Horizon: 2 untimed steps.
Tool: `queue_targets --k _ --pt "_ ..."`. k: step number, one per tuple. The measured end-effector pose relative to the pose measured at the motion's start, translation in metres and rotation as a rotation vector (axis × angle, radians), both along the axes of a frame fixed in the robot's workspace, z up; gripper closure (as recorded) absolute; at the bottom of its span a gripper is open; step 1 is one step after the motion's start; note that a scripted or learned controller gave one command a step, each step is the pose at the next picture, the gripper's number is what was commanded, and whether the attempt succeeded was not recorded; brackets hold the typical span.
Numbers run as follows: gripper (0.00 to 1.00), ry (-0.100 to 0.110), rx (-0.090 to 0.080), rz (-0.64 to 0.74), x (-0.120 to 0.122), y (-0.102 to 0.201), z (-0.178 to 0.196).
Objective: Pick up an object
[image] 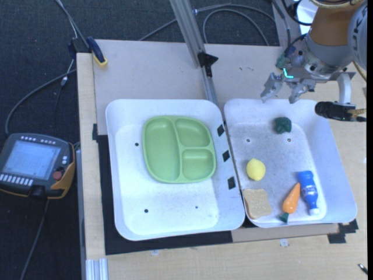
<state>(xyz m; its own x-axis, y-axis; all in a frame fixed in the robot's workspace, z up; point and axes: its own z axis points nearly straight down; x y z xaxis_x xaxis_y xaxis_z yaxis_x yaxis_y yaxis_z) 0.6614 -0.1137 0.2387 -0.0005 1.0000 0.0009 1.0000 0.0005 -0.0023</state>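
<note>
**Clerk:** Right bin point(332, 150), entries from the near edge back toward the gripper. Item one: a slice of bread point(257, 203), flat in the near corner, the item farthest from the gripper. Item two: an orange carrot point(291, 198) with a green tip, lying beside the bread. Item three: a blue bottle point(308, 191) with a white cap, just beside the carrot, on its side.

**Checker:** And closer to the hand?

**Clerk:** Item four: a yellow lemon point(255, 169), mid-bin, just behind the bread. Item five: a dark green lump point(282, 125), the nearest object to the gripper, lying in front of it inside the bin's far part.

**Checker:** Left bin?

**Clerk:** The left bin point(125, 214) holds one green divided plate point(178, 149), three compartments, well apart from the gripper.

**Checker:** State of the hand?

**Clerk:** The gripper point(284, 92) sits over the bench just beyond the right bin's far rim, fingers spread, nothing between them. No listed object touches it.

**Checker:** Off the bench?

**Clerk:** A control pendant point(35, 165) on the floor, far from the gripper.
</note>
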Motion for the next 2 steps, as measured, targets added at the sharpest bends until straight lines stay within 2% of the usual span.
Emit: queue_targets --k 1,2 --pt "0.0 -0.002 0.0 0.0 0.0 0.0 0.001" --pt "0.0 0.004 0.0 -0.001 0.004 -0.009 -0.054"
